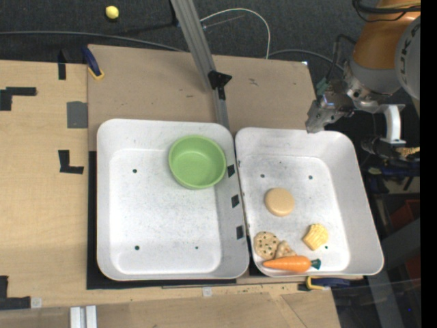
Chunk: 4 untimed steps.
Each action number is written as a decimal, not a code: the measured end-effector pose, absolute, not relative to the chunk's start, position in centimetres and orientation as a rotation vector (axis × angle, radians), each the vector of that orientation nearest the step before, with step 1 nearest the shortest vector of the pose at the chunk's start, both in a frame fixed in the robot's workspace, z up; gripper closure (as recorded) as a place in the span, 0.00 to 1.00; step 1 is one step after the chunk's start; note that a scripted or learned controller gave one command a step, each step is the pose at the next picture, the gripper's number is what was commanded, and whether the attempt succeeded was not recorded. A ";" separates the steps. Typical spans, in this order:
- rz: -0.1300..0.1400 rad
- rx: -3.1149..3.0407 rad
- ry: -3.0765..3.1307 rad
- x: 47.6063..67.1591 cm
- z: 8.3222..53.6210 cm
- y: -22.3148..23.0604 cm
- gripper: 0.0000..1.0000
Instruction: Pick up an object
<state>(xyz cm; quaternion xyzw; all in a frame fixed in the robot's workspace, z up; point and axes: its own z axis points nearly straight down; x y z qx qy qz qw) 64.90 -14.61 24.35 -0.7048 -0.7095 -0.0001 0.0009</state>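
The right bin holds a round beige bun, a yellow wedge, a speckled cookie and an orange carrot along its front wall. A green bowl sits at the back right of the left bin. My gripper hangs over the back rim of the right bin, far from the food pieces, with nothing seen in it.
A slanted grey pole crosses behind the bins. Cables lie on the dark floor at the back. A small yellow ball rests far back left. The arm's orange band is at the upper right.
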 end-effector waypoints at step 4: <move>0.002 -2.211 -2.227 67.5 22.5 7.9 1.00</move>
